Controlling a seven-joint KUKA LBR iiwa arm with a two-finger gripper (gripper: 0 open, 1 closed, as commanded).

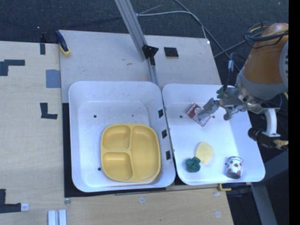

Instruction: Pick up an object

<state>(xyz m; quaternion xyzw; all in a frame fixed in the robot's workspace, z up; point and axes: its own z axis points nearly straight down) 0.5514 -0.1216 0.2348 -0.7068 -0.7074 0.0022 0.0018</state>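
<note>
I see four loose things in the right bin [243, 125]: a red and white packet [197, 113] lying flat near the middle top, tilted; a pale yellow piece [204, 152] lower down; a dark green lump [192, 164] touching its lower left edge; and a silvery, red-marked object [234, 167] near the front right corner, well apart from the others

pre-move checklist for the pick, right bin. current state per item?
1. End effector over the right bin: ok.
2. Target under it, red and white packet: ok, it lies at the fingertips.
3. Packet between the fingers: cannot tell.
4. Other picks free of the arm, yellow piece, green piece, small silver and red object: ok.
5. Yellow divided plate stays in the left bin, off the path: ok.
</note>
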